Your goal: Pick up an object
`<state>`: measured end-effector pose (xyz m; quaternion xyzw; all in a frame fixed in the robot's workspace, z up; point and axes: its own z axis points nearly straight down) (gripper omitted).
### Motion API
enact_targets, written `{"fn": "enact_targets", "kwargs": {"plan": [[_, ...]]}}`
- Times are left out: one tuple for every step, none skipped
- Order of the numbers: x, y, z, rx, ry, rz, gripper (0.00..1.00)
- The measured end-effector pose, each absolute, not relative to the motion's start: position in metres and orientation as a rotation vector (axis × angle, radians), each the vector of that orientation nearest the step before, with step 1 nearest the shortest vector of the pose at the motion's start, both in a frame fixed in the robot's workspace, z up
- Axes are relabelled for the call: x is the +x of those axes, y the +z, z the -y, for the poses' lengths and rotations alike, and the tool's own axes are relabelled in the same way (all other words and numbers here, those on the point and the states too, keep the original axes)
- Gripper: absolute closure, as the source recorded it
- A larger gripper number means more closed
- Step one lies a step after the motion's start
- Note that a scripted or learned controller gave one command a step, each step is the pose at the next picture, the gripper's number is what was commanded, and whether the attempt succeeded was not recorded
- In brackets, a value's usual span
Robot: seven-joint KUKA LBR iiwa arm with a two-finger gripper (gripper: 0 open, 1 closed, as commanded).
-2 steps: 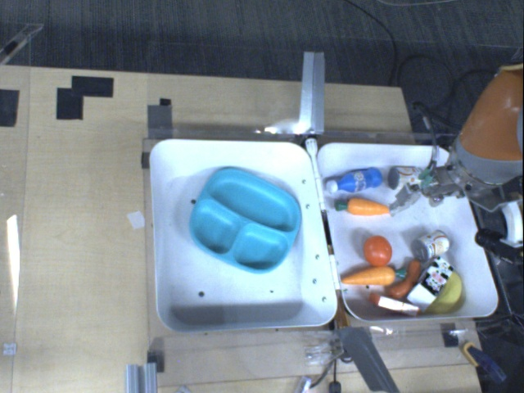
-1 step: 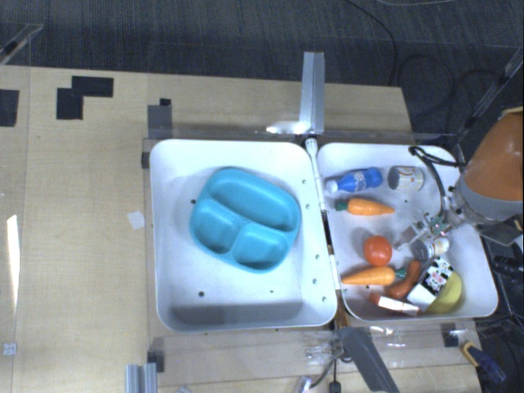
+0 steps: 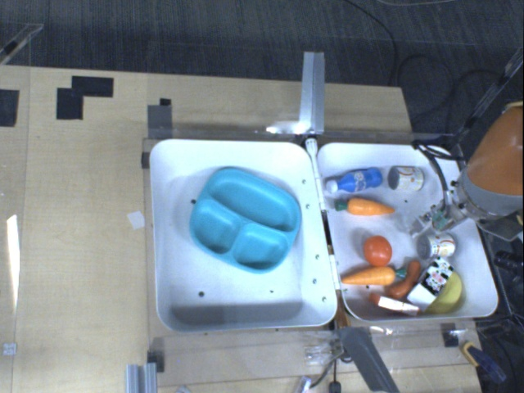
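Observation:
The right bin (image 3: 483, 305) holds several small objects. A blue bottle (image 3: 356, 180) and a silver can (image 3: 405, 178) lie at its far end, with an orange carrot (image 3: 368, 208) just below them. A red tomato (image 3: 377, 250) sits mid-bin above a second carrot (image 3: 368, 277). A brown sausage (image 3: 405, 278), a black-and-white item (image 3: 440, 275) and a yellow banana (image 3: 448, 295) crowd the near right corner. My gripper (image 3: 434, 223) reaches in low from the right, right of the tomato and just above a small round silver piece (image 3: 442, 246).
The left bin (image 3: 172, 301) holds a blue divided plate (image 3: 246, 218). A metal post (image 3: 313, 92) rises behind the wall between the bins. The arm's orange band (image 3: 501, 160) and cables overhang the right bin's far right side.

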<state>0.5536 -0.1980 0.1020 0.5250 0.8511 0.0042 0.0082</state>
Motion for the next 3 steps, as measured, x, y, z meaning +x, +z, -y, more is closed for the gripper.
{"fn": "enact_targets", "kwargs": {"plan": [[0.554, 0.102, 0.198, 1.641, 0.013, -2.66, 0.0], [0.556, 0.114, 0.197, 1.636, 0.017, -2.654, 1.0], [0.54, 0.209, 0.161, 1.726, 0.005, -2.615, 1.0]]}}
